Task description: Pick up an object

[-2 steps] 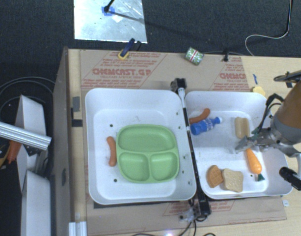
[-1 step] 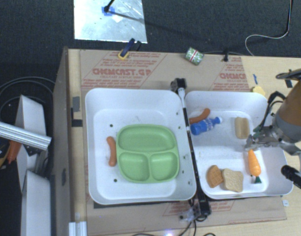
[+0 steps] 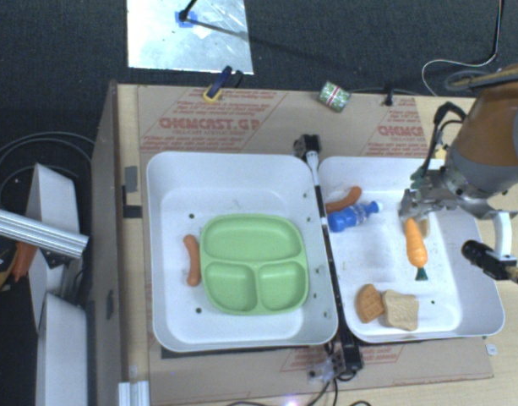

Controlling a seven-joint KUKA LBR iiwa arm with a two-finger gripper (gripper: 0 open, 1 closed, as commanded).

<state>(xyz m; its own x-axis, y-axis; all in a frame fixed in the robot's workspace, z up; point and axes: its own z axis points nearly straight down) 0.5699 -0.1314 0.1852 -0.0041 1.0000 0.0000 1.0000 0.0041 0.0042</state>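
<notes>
The grey arm with its orange band (image 3: 495, 129) enters from the right edge of the frame and bends down over the right-hand shallow white bin (image 3: 478, 311). The left-hand shallow white bin (image 3: 170, 227) fills the centre-left of the frame and bears a pale green plastic divided plate (image 3: 254, 262) with three compartments. Just left of that plate lies a reddish-brown toy sausage (image 3: 192, 260), pointing up and down the frame.

In the right bin, near the lower edge, a tan bread-like block (image 3: 401, 309) touches an orange-brown round cookie-like piece (image 3: 369, 303). An orange toy carrot with a green tip (image 3: 416, 248) lies right of centre, its upper end directly under the two-finger gripper (image 3: 417, 212). The gripper sits at the carrot's top end, but whether it is spread or closed, or actually touching the carrot, cannot be told. At the bin's upper left lie a small blue plastic bottle (image 3: 353, 216) and, just above it, a curved orange-red toy sausage (image 3: 343, 199).
</notes>
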